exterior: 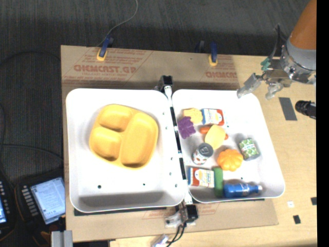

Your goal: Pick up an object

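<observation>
**Camera view: gripper spread above the right bin's far edge, load not yet taken**

Camera view shows you the gripper (259, 86) hanging over the far right corner of the right bin (268, 138). Its two fingers (247, 86) are spread wide apart, and nothing lies between them.

All candidate objects lie below and to the left of the fingers, inside the right bin:

- Nearest the fingers: a small carton (212, 117) and a yellow block (192, 115), near the bin's far wall.
- Further down: a purple grape bunch (185, 127), a yellow-orange fruit (215, 136), a green-patterned cube (249, 148) and an orange pumpkin (229, 159).
- Farthest from the fingers: a second carton (201, 177) and a blue bottle (239, 190), at the near wall.

The left bin (77, 153), well away from the fingers, holds a yellow tray (123, 135).

Handling judgement: these look like light, rigid plastic toys. Rounded, glossy items such as the pumpkin are likely to slip out of a pinch. You should prefer the green-patterned cube: it stands fairly clear of its neighbours and appears to offer flat, opposed faces. Close across those faces at mid-height. The bottle rests against the wall, which leaves little room for a finger.
</observation>
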Robot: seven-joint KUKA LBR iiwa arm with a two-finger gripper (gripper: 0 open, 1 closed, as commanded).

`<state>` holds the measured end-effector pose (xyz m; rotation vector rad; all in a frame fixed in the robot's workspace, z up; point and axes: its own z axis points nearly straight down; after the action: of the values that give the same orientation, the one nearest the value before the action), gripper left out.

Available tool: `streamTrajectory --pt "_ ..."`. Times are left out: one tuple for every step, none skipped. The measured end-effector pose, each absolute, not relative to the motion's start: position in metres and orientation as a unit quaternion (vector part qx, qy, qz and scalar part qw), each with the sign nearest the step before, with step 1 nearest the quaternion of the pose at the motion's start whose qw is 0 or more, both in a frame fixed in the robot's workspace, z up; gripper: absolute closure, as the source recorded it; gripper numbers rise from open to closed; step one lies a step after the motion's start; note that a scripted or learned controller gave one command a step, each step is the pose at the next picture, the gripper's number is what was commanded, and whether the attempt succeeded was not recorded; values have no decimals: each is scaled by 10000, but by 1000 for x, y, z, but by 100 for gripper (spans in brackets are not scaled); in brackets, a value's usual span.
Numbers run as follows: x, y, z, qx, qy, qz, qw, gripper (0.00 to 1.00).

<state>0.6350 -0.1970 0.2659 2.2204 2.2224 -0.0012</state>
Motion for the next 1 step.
streamTrajectory --pt "612 -190 94 7069 7073 -3 5 0"
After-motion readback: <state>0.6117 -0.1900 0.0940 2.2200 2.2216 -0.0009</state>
